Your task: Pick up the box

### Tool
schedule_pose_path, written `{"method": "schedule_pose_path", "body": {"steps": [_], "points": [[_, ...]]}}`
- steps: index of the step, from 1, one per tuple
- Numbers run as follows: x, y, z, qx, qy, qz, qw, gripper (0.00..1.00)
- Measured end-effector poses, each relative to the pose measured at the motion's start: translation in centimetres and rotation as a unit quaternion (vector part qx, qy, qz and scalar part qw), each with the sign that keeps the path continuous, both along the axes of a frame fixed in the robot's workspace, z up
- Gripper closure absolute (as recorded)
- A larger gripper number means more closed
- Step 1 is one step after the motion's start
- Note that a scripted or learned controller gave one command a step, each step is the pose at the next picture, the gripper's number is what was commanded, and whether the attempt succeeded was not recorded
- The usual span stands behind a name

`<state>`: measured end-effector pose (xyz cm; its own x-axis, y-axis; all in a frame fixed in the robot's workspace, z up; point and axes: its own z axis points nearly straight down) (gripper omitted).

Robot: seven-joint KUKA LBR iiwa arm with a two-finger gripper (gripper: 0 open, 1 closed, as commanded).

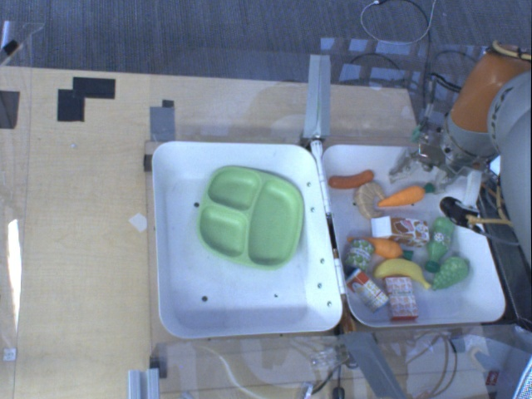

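A small red box (401, 298) lies near the front edge of the right bin (490, 306), just below a yellow banana (399, 271). A second small carton (366, 290) lies tilted to its left. My gripper (424, 161) hangs over the far right corner of the same bin, above an orange carrot (403, 196) and well away from the red box. Nothing shows in its grasp.
The right bin also holds a sausage (351, 179), a round cookie (370, 198), a printed packet (409, 229), a green bottle (439, 238) and other toy food. The left bin (179, 306) holds a green divided plate (250, 216). Cables run behind the arm.
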<state>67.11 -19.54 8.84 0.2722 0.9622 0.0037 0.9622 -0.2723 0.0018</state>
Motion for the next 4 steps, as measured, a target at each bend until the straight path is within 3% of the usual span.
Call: {"method": "schedule_pose_path", "body": {"steps": [2, 4], "points": [[-0.2, 0.1, -0.2, 0.0018, 0.004, -0.063, 0.998, 0.0], [-0.5, 1.3, -0.2, 0.001, 0.012, -0.234, 0.9721, 0.0]]}}
